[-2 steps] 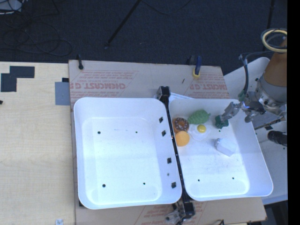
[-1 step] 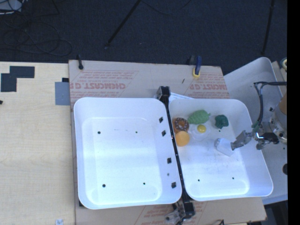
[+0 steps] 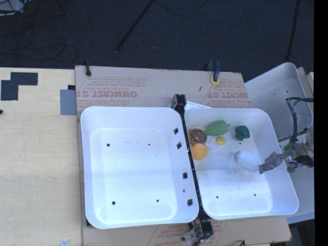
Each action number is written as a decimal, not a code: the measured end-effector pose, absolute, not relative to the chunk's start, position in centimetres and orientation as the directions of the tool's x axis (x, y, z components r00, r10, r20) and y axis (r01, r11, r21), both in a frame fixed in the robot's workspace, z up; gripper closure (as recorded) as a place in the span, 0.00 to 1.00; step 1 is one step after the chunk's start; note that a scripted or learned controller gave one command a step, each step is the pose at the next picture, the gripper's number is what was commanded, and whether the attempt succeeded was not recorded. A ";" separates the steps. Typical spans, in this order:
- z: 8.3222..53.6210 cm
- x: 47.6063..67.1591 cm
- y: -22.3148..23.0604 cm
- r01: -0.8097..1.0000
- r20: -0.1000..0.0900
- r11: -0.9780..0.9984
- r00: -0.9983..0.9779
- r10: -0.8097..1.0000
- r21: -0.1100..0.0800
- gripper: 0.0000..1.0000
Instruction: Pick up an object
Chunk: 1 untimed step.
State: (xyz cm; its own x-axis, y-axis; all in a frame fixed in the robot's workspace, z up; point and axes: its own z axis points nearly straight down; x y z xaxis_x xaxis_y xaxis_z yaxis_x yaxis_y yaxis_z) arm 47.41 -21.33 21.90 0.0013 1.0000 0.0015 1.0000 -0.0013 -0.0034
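Tool (image 3: 270, 163) at right rim, white object (image 3: 246, 160) just beside — apart

Gripper (image 3: 268, 164) end is grey, metallic, angular. Thin dark cables (image 3: 295, 118) loop above it. Small green spot near the wrist; detail too blurred to read.

Bins (image 3: 133, 119) smooth glossy white plastic; bench (image 3: 36, 152) pale matt wood; printed cardboard sheet (image 3: 154, 88) under bins, matt; clear plastic-looking object (image 3: 247, 160); dark carpet-like floor (image 3: 154, 29).
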 end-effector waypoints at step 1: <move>18.1 50.0 -19.8 1.000 0.003 0.002 -0.002 1.000 -0.006 0.00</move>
